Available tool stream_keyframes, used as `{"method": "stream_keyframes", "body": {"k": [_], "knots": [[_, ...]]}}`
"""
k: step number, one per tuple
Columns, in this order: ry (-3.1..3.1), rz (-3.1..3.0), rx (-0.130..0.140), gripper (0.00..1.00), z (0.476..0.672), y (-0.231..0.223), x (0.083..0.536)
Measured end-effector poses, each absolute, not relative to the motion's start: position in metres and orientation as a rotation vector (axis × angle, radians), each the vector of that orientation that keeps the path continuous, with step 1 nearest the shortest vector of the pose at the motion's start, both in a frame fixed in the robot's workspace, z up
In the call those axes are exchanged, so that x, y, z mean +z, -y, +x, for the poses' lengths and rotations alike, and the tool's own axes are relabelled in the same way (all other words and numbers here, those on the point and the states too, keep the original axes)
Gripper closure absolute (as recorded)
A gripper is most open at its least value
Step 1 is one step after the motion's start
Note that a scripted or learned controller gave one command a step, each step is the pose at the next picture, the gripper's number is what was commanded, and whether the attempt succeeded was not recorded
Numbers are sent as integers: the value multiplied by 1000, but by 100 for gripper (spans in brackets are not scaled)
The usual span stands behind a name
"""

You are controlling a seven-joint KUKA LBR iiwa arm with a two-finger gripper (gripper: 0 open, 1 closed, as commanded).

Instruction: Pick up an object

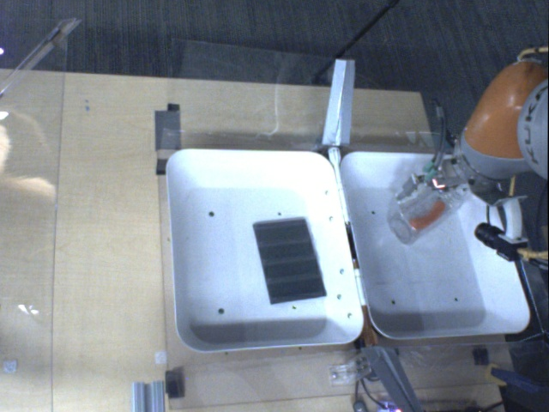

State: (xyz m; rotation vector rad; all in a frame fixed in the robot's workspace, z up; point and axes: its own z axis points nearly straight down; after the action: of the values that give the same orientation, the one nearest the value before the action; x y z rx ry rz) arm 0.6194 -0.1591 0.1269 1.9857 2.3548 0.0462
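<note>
Right now my gripper (437, 181) hangs over the right bin (446, 299), upper part, w/ a clear cup-like object (419, 210) showing orange inside. Object looks blurred at the fingertips; can't tell if it's clamped. Left bin (197, 230) has a dark ribbed slab (289, 260), prob. a spare target.

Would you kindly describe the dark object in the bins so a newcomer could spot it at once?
Look at the left white bin, on the side away from the arm. Near its middle lies a dark ribbed rectangular block, flat and slightly askew. It is opaque and nearly black, unlike the clear item in the right bin.
</note>
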Motion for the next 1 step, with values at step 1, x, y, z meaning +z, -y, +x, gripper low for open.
{"method": "stream_keyframes", "body": {"k": [1], "knots": [[-2359, 1982, 45, 0, 619, 159, 127]]}}
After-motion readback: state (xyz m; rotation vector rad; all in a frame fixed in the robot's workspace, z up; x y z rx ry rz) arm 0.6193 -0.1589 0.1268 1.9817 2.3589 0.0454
